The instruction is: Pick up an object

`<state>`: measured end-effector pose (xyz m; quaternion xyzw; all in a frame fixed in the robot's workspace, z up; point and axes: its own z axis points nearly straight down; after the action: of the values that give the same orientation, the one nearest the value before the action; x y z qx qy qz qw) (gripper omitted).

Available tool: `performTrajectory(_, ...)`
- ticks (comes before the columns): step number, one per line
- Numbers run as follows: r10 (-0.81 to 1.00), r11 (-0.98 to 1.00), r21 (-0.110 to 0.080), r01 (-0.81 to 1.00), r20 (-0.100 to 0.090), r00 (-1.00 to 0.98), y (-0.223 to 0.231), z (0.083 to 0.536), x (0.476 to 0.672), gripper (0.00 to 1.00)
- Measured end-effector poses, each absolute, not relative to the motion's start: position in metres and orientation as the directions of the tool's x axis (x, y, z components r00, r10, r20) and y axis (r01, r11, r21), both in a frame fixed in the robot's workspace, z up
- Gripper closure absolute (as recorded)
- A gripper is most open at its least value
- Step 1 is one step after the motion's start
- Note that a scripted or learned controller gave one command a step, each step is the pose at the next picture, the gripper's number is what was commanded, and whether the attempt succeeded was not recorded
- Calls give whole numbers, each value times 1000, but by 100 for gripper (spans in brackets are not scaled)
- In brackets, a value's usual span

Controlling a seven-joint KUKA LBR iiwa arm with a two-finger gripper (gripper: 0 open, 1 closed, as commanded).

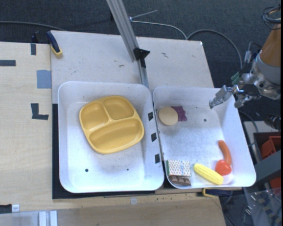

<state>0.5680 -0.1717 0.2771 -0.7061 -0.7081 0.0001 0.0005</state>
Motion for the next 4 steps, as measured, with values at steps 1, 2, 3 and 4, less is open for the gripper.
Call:
performTrajectory(1,1000,2,-1,1000,-2,-2,-125,86,566,0)
performTrajectory(2,1000,-2,0,1000,-2,2,-140,90,509,0)
performTrajectory(3,1000,2,1,1000,-1,-2,-95,90,487,0)
performTrajectory(4,1000,3,2,1000,1,-3,-97,90,487,0)
